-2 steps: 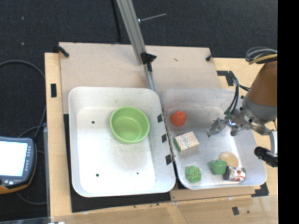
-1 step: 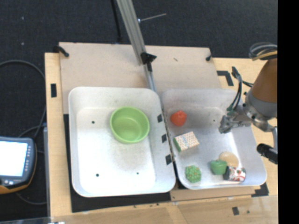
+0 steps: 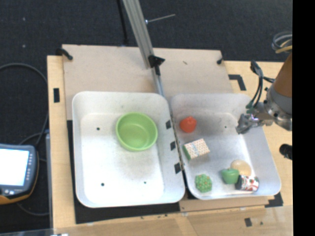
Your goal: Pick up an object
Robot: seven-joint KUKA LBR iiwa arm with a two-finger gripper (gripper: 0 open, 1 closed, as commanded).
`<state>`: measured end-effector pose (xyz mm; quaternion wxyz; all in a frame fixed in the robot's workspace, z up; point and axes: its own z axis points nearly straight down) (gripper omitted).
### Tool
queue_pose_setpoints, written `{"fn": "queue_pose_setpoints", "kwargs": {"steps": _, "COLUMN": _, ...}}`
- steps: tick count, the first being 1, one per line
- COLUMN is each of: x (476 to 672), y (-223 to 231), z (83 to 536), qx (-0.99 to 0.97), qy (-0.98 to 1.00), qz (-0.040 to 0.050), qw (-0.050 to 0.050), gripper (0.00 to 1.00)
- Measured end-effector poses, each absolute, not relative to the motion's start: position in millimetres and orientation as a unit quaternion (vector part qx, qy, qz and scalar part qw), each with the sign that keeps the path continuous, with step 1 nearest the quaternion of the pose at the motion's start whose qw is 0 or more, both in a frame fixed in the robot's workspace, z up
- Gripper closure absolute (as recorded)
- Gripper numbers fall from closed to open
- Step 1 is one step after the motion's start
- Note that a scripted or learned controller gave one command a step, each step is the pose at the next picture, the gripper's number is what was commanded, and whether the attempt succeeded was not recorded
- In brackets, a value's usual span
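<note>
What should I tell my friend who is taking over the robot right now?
Gripper: hovering at the right bin's far right side, carrying nothing that can be seen.
Left bin: holds a green bowl.
Right bin: an orange-red ball near the top, a patterned block in the middle, a bumpy green ball at the bottom, and a green piece, a pale round thing and a small red-white-black item clustered at the bottom right.
Done: nothing picked up yet.
Left: lower onto one object and lift it.
</note>
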<state>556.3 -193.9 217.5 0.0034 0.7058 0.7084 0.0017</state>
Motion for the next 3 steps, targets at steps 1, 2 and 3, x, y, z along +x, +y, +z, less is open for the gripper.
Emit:
{"fn": "queue_pose_setpoints", "kwargs": {"steps": 1, "x": 557.9, "y": -195, "z": 258, "qx": 0.706, "qy": 0.708, "qz": 0.0014, "qw": 0.003, "gripper": 1.00}}
{"fn": "queue_pose_setpoints", "kwargs": {"steps": 2, "x": 567.8, "y": -148, "z": 247, "qx": 0.705, "qy": 0.709, "qz": 0.0006, "qw": 0.001, "gripper": 1.00}}
{"fn": "queue_pose_setpoints", "kwargs": {"steps": 3, "x": 574.8, "y": -93, "z": 256, "qx": 0.704, "qy": 0.710, "qz": 0.0018, "qw": 0.001, "gripper": 1.00}}
